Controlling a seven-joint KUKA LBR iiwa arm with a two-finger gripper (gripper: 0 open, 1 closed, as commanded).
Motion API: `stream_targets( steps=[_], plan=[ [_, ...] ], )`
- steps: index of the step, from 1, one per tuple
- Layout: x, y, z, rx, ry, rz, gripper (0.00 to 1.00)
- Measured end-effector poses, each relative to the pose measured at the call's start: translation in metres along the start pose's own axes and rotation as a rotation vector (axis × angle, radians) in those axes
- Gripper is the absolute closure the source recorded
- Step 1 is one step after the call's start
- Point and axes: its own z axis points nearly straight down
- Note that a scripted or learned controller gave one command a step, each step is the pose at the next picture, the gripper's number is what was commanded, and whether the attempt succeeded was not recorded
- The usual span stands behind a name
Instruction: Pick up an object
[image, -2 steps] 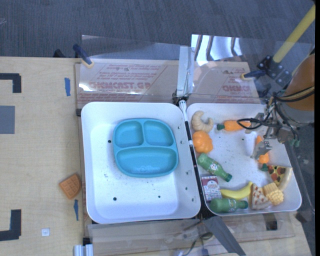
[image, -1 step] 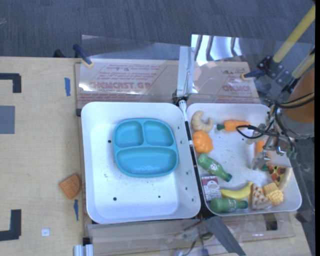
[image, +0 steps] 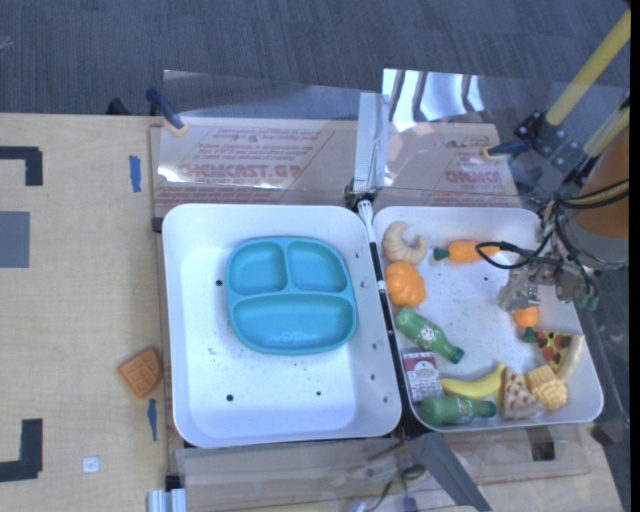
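My gripper (image: 524, 292) hangs over the right part of the right bin (image: 590, 400), reaching in from the right. Just below it lies a small orange toy (image: 526, 318); whether they touch I cannot tell. The same bin holds toy food: a beige croissant (image: 403, 240), a carrot (image: 462, 251), an orange pumpkin (image: 405, 285), a green bottle (image: 428, 335), a red can (image: 421, 378), a banana (image: 475, 384), a second green bottle (image: 455, 409), a pizza slice (image: 515, 393), corn (image: 546, 385) and another pizza slice (image: 556, 347).
The left bin (image: 190, 400) bears a blue divided plate (image: 290, 295). A brown waffle toy (image: 141, 371) lies on the bench left of the bins. Black cables (image: 500, 258) trail from the wrist over the carrot. Clear plastic sheets stand behind both bins.
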Motion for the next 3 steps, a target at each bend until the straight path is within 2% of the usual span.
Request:
stream_targets(
  steps=[1, 2, 3],
  plan=[
    [0.001, 0.000, 0.001, 0.000, 0.002, 0.000, 0.00],
    [-0.019, 0.003, 0.016, -0.001, 0.015, 0.037, 0.00],
    [-0.024, 0.004, 0.000, 0.001, -0.003, 0.035, 1.00]
  ],
)
